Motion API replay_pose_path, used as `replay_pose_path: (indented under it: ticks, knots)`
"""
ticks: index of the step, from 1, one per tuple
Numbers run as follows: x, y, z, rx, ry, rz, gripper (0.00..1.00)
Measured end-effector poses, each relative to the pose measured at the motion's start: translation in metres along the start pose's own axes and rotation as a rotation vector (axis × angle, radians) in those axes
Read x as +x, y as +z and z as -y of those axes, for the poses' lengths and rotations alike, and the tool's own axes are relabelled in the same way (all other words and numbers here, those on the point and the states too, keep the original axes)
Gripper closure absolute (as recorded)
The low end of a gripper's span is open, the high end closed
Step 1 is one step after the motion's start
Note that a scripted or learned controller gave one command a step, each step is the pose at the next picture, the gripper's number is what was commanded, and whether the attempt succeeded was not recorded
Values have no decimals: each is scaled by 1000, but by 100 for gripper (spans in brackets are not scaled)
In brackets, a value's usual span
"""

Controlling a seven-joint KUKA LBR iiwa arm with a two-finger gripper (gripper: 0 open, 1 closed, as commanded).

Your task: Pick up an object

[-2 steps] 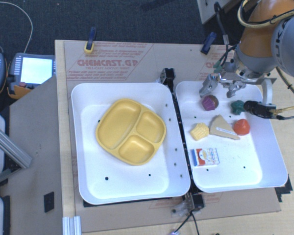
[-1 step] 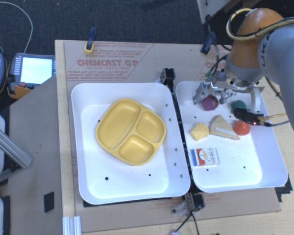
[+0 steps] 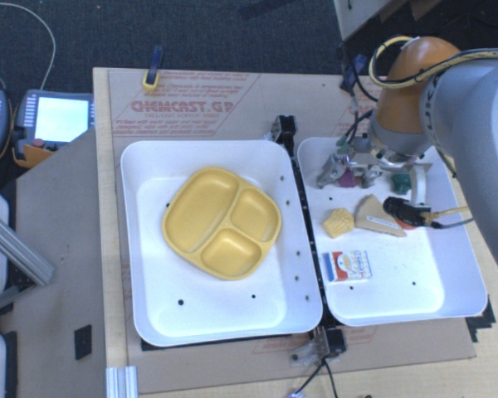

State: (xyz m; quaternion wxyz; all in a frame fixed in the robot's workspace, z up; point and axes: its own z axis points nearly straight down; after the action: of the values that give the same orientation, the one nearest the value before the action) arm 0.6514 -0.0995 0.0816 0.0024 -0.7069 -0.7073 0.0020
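Brown tabletop (image 3: pixel 191 106) with red lettering. A yellow clamp (image 3: pixel 152 78) sits at the left bin's (image 3: pixel 141 247) eleven o'clock, a lit screen (image 3: pixel 60 116) at ten, a metal rail (image 3: pixel 12 243) at nine.

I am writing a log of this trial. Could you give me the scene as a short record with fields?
left-side bin: yellow divided plate
right-side bin: small yellow piece, tan wedge, printed card
gripper: above the far part of the right-side bin
grip: cannot tell

Dark carpet floor (image 3: pixel 199 19) surrounds the cardboard-topped bench (image 3: pixel 191 102).
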Motion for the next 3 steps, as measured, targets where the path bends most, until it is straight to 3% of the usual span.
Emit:
replay_pose_path:
  ticks: [1,3]
  knots:
    - [0,-14,-2,-8,0,1,100]
    - [3,-123,-6,-15,-1,2,100]
